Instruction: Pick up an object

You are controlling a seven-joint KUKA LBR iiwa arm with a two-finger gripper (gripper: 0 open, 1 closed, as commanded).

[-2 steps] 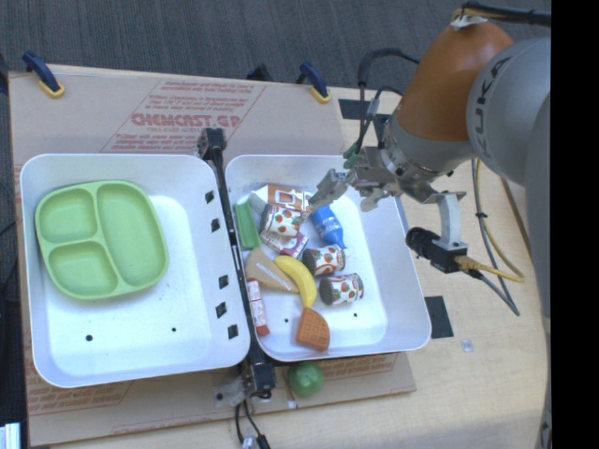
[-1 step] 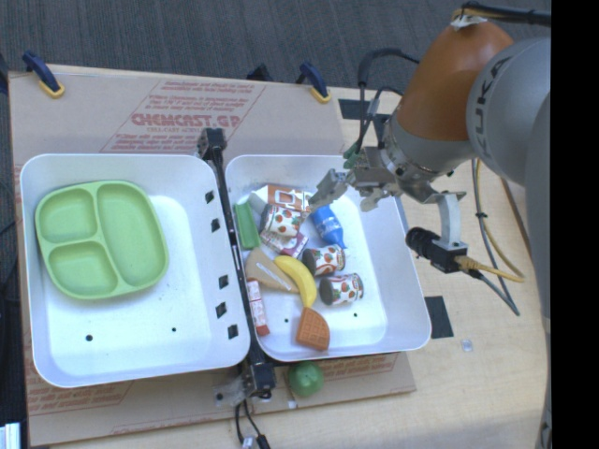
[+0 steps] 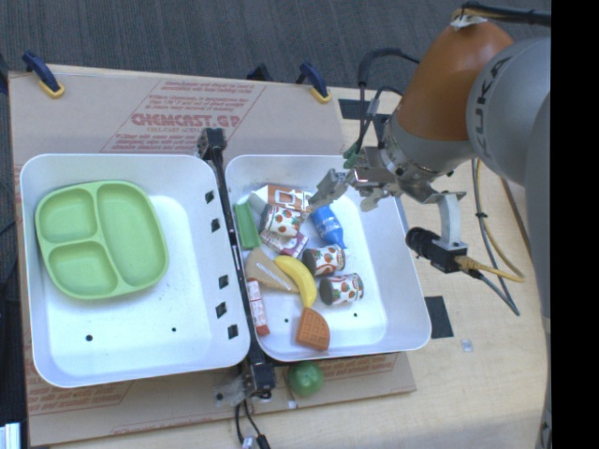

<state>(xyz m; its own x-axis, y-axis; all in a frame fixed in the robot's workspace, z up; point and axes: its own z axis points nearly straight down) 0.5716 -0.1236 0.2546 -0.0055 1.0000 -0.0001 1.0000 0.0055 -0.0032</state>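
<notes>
Right white bin (image 3: 398,321) of jumbled toys, claw (image 3: 344,187) above, grip state unclear behind wrist.

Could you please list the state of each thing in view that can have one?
Two-finger gripper: above the right bin's upper part, holding nothing visible.
Green three-compartment plastic plate: flat in the left white bin.
Yellow toy banana: lying among the pile in the right white bin.
Green round toy: outside the bins, at the front edge.

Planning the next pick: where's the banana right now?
The banana lies in the right bin, toward its lower middle, just above the orange waffle piece and left of two small cans.
</notes>
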